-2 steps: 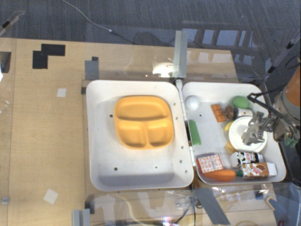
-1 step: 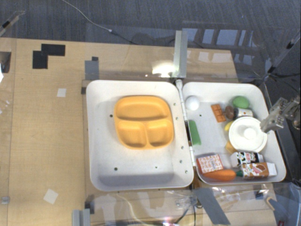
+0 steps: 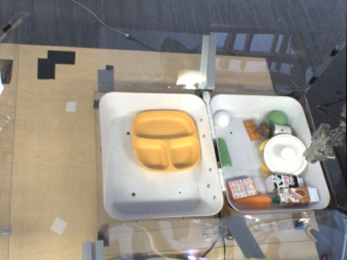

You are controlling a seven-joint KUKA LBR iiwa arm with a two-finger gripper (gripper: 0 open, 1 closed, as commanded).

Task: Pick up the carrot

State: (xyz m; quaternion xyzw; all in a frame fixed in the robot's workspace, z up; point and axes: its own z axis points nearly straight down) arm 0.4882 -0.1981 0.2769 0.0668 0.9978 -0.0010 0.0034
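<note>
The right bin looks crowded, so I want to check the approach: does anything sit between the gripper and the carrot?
Yes. The gripper is at the right bin's right edge; the carrot lies at the near wall. Between them sit the white plate and the milk carton.

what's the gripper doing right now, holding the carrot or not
gripper: at the right bin's right edge, open, holding nothing; the carrot lies apart at the bin's near edge.
</note>
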